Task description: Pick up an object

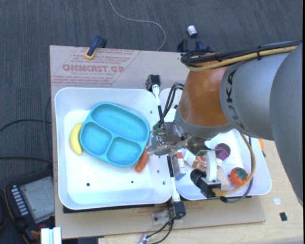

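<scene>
The arm (229, 98) reaches in from the right of the frame and hangs over the divide between the two white bins. The gripper (160, 144) sits at frame centre, above the right edge of the left bin (63, 136). Its state cannot be determined: the mechanism is small and partly masked by the wrist.

Candidate objects:
- Orange carrot-like piece (141, 162), just below and left of the gripper, touching the lower right corner of the blue divided tray (114, 133).
- Yellow banana (75, 138), tucked against the left side of that tray.
- Red tomato-like item (238, 175) and purple item (222, 150), lying with other clutter in the right bin (262, 184), lower right of the frame.

Probable faults:
1. The carrot-like piece lies against the tray; a descent here may strike the tray rim or pinch it along with the piece, or tip the tray.
2. The piece is narrow and set at a slant; a misaligned closure would likely push it aside.
3. The gripper is close to the shared bin wall; contact with it could deflect the approach.
4. Loose cables near the wrist may snag on the bin edge.
</scene>
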Motion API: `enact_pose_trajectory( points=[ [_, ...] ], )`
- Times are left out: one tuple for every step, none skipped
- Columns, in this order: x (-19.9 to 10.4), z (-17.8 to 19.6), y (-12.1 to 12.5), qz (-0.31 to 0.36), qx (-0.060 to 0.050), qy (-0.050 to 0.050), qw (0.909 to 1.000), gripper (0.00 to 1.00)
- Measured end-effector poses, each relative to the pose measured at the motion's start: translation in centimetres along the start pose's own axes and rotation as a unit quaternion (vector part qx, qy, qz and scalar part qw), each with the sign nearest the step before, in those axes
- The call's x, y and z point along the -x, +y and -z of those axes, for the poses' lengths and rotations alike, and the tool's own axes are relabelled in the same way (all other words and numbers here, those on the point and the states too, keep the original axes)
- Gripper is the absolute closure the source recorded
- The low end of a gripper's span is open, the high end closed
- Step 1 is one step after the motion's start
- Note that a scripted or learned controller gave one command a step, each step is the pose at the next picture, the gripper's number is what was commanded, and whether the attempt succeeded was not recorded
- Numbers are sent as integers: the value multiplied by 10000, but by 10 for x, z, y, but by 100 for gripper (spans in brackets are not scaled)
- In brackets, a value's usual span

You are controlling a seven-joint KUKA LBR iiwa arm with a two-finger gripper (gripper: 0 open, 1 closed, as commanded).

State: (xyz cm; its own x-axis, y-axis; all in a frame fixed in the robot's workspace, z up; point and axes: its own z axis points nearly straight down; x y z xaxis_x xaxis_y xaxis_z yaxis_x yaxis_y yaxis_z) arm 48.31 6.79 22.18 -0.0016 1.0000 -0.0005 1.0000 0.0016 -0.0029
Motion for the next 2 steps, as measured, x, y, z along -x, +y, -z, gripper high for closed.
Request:
enact_pose_trajectory(
  points=[
    [0,10,1,-2,1,0,10000,100],
    [0,19,1,4,-1,-1,10000,100]
  ],
)
